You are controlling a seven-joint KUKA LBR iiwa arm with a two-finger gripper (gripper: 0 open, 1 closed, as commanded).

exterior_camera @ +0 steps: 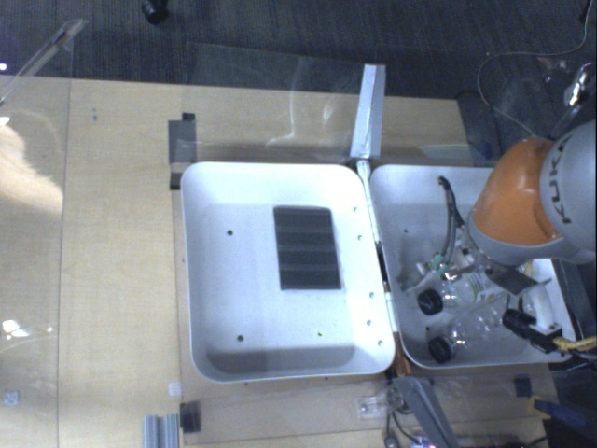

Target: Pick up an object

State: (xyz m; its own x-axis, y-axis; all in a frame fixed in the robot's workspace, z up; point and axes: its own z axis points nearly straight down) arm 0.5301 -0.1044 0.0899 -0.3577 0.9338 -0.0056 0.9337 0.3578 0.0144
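The arm (532, 194), grey with an orange band, reached in from the right and stood over the right bin (410, 203). Its claw (457, 283) was low inside this bin, among cables and shiny transparent parts, so it was not possible to tell where the claw ended and the objects began. Whether the claw was apart or together could not be told, and nothing could be seen clamped in it.

Several small objects lay in the right bin. One black round piece (429, 301) was just beside the claw, on its left. Another black round piece (439, 348) lay nearer the front wall of the bin. A clear, glassy object (476, 323) was between them and a little to the right; its shape was hard to read.

The left bin (215, 250) held one dark rectangular block with ridges (306, 247), lying flat near the middle. Both bins sat on the light wooden counter (103, 278).
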